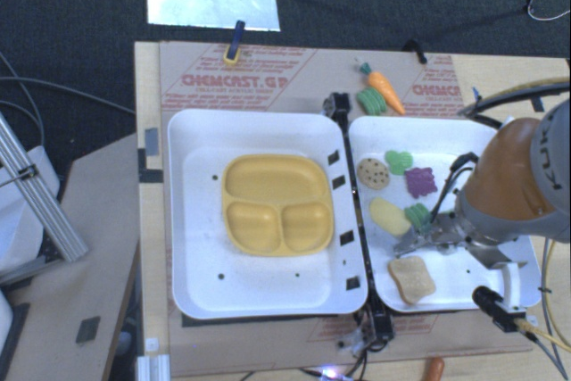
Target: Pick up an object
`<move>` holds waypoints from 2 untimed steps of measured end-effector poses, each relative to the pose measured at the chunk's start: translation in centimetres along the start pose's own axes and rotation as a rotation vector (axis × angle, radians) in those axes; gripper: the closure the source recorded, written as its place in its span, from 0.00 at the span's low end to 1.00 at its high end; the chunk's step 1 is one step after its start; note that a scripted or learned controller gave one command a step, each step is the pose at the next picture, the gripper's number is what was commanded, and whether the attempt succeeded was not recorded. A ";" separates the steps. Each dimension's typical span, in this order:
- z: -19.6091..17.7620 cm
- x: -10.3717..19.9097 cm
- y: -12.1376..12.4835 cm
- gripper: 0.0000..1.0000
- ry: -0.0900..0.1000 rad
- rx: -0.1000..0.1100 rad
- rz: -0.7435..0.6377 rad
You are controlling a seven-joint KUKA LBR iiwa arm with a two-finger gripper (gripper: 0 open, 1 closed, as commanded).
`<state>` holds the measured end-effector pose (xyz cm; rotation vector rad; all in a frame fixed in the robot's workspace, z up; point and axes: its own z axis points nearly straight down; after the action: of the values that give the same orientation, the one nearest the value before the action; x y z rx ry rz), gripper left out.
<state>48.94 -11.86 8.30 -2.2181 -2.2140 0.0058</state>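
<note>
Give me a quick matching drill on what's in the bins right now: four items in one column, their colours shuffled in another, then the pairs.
Items:
1. divided tray
2. bread slice
3. grape bunch
4. cookie

Colours:
A. purple
B. tan with dark specks
C. yellow
D. light brown with a pale face

Pairs: 1-C, 2-D, 3-A, 4-B

One camera, fixed above the bench (152, 94), looks down at a slant on both bins (192, 219), fairly near. The arm (517, 174) enters from the view's right edge.
</note>
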 end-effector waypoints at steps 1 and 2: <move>-0.5 0.2 13.6 0.00 -0.005 -0.015 -0.013; -0.3 -1.9 10.5 0.00 -0.003 -0.009 -0.001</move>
<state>59.47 -13.82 8.48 -2.2229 -2.2216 -0.0008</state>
